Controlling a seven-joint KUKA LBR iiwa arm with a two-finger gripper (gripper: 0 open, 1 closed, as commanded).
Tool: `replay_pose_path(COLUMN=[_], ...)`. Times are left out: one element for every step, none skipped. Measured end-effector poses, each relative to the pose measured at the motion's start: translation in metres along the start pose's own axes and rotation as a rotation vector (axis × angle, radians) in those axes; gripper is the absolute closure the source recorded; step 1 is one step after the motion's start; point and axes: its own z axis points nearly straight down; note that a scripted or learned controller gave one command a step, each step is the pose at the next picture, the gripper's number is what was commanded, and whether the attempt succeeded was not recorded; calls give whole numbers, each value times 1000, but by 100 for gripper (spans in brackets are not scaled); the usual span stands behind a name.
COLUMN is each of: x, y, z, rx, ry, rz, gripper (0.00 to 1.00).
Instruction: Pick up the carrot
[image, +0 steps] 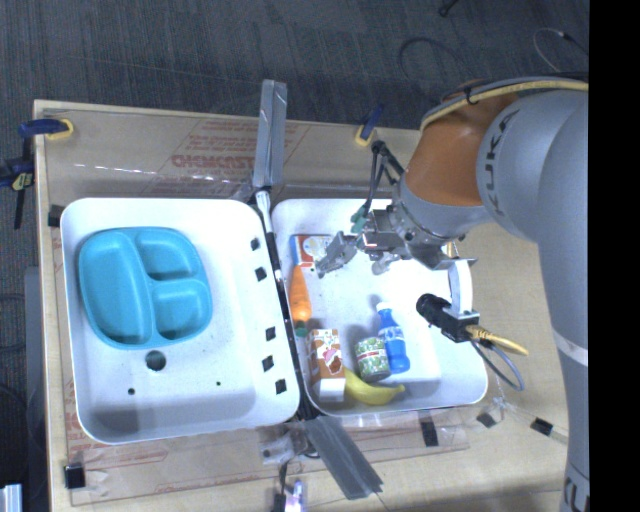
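Observation:
The carrot (299, 292) is a short orange stick lying lengthwise against the left wall of the right bin (455, 375). My gripper (355, 260) hangs over the back of that bin, up and to the right of the carrot and apart from it. It looks open, with one dark finger (330, 256) closest to the carrot and bare white floor between the two. Nothing is held.
In the right bin's front lie a banana (375, 392), a green can (371, 357), a blue bottle (392, 340) and a small carton (327, 355). A printed packet (310, 247) sits behind the carrot. The left bin (100, 410) holds a blue divided tray (145, 285) and a small dark object (154, 361).

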Motion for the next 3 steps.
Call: replay_pose_path(x=[-13, 10, 12], y=[-55, -34, -35], z=[54, 124, 116], rx=[1, -8, -2], ry=[1, -9, -6], rz=[348, 277, 270], gripper=[0, 0, 100])
